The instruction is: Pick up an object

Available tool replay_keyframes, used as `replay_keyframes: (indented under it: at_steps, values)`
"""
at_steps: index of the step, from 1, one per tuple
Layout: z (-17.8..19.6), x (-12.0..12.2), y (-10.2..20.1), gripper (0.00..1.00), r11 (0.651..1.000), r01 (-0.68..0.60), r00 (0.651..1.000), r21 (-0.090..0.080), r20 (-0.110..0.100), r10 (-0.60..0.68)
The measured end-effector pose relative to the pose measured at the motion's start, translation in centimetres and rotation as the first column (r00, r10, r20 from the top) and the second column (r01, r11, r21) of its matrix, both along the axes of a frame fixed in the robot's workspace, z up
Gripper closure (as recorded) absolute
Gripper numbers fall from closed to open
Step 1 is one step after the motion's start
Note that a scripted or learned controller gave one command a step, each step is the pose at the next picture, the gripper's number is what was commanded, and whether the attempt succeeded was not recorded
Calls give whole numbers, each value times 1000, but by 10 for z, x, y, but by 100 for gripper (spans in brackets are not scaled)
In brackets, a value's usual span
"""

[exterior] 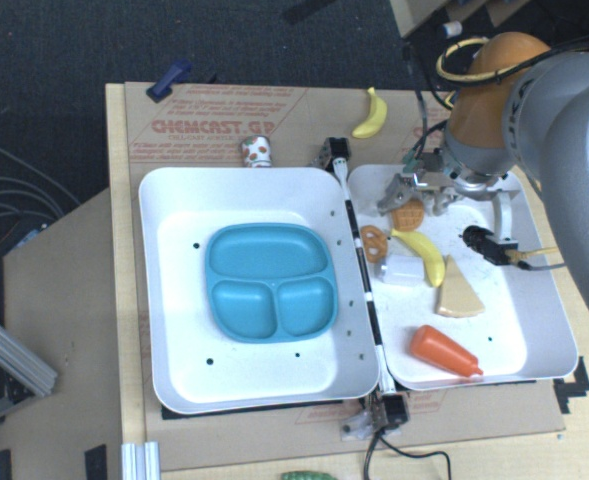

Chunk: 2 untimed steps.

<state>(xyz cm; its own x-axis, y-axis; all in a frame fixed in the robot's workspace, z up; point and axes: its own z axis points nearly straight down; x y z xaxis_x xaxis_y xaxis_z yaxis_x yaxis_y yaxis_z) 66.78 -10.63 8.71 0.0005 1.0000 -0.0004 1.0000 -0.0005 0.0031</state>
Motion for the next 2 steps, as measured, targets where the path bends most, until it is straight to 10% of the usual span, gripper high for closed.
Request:
replay_keyframes:
  at_steps: [1,2]
  values:
    - [8,-1,0,100,1000,1,1000,1,-3,-1]
    - [145,-75,47,100,1000,-2,1000,1,-2,2]
